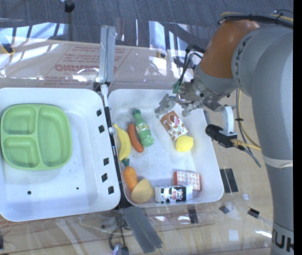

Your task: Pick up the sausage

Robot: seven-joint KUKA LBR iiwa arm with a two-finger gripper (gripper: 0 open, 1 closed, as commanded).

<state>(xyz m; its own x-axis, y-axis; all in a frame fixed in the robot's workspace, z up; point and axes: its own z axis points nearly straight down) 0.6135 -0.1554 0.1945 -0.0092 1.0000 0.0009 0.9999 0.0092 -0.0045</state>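
Note:
The sausage (135, 138), a short red-orange link, lies in the right bin (210, 142) near its left wall, between a banana (123, 143) and a green bottle (143, 127). My gripper (173, 106) hangs over the upper middle of that bin, up and to the right of the sausage and well apart from it. Its tip sits right at the top edge of a red and white snack packet (173, 124). I cannot make out whether it touches the packet.
The right bin also holds a lemon (184, 143), a carrot (130, 178), a potato (143, 191), a red box (187, 180) and a black and white carton (171, 194). A green divided plate (35, 137) lies in the left bin (87, 195).

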